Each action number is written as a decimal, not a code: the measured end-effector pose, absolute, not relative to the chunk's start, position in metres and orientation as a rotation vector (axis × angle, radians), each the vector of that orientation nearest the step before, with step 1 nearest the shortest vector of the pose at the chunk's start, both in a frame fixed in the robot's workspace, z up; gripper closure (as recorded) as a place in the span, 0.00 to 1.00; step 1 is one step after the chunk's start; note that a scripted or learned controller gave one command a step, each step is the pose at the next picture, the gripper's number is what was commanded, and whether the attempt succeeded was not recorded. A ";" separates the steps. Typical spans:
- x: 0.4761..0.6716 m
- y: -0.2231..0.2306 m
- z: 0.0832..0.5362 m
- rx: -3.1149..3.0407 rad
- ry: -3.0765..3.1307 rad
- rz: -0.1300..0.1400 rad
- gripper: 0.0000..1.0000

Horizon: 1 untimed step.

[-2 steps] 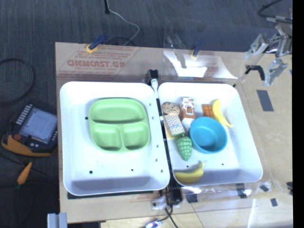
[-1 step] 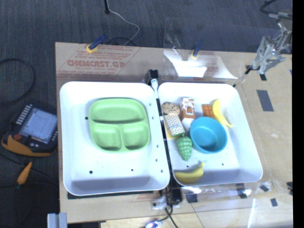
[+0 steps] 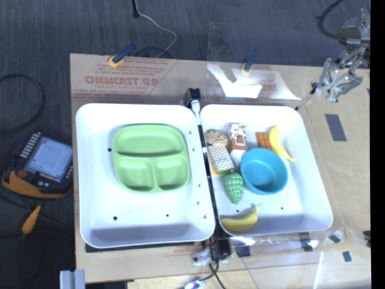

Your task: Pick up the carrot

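Observation:
The carrot (image 3: pixel 263 139) is a small orange piece at the back of the right bin (image 3: pixel 313 191), wedged between a small printed carton (image 3: pixel 237 135) and a yellow banana (image 3: pixel 278 142). Just in front of it stands a blue bowl (image 3: pixel 264 171). My gripper (image 3: pixel 325 93) hangs over the bench beyond the right bin's far right corner, well away from the carrot. Its fingers are spread open with nothing between them.
The right bin also holds a cookie (image 3: pixel 215 137), a checkered packet (image 3: pixel 220 158), a green bumpy vegetable (image 3: pixel 234 187) and a second banana (image 3: pixel 240 220) at the front. A green divided plate (image 3: pixel 150 156) lies in the left bin (image 3: pixel 96 221).

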<state>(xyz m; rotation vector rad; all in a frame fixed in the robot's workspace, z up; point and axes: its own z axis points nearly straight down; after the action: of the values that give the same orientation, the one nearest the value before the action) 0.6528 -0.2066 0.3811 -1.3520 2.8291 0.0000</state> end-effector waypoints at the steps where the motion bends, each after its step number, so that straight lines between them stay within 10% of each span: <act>1: 0.657 -0.221 0.421 -1.864 2.517 -0.006 1.00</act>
<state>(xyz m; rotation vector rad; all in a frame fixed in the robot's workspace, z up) 0.6566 -0.2212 0.4214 -1.8640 2.5170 -0.0059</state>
